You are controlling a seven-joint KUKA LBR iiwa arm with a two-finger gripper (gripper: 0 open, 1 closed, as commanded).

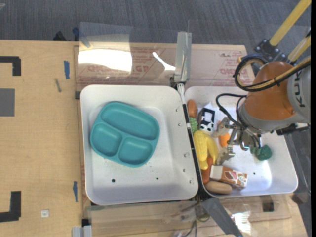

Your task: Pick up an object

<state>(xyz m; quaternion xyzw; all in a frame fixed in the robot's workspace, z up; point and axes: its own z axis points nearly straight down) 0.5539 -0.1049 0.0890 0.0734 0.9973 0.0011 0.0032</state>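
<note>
Gripper low over right bin's toys

We see a grey arm with a broad orange band above the wrist, black cables looping over it, and metal jaws below.

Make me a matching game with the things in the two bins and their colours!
Things:
1. tray
2. corn
3. broccoli
4. carton

Colours:
A. black and white
B. yellow
C. teal
D. green

Pairs: 1-C, 2-B, 3-D, 4-A
</note>
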